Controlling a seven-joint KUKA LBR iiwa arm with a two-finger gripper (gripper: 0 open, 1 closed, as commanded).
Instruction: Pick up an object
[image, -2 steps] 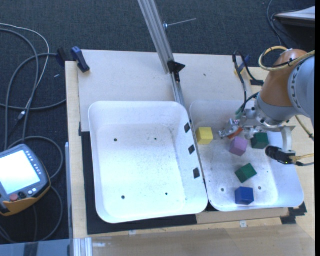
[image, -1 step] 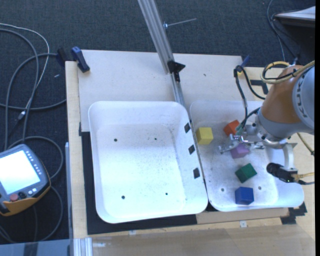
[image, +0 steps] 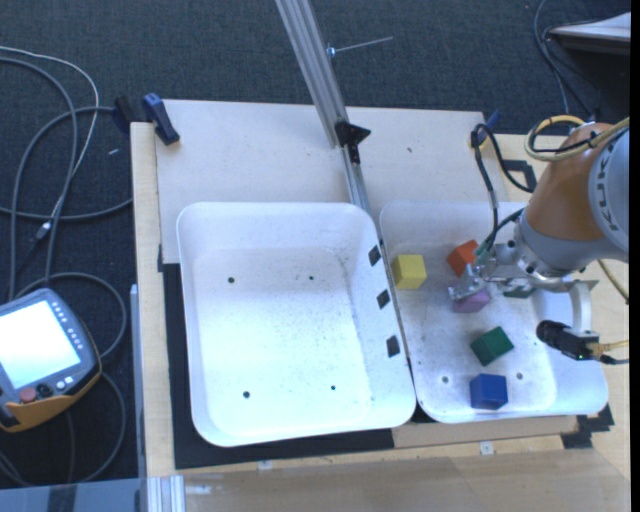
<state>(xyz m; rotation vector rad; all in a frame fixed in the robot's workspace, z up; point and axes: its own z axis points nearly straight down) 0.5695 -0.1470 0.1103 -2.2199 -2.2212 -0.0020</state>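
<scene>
In the right bin (image: 437, 395) lie a yellow block (image: 408, 270), an orange block (image: 462, 256), a pink-purple object (image: 472, 299), a green block (image: 492, 345) and a blue block (image: 488, 390). My gripper (image: 470, 287) reaches in from the right and sits low over the pink-purple object, just below the orange block. The fingers are hidden against that object, so their state is unclear. Part of the pink-purple object is covered by the gripper.
The left bin (image: 205, 235) stands beside the right one, with small black clips along the shared wall. A metal pole (image: 318, 75) slants up from the back of the bench. A teach pendant (image: 40, 350) lies on the floor at the left.
</scene>
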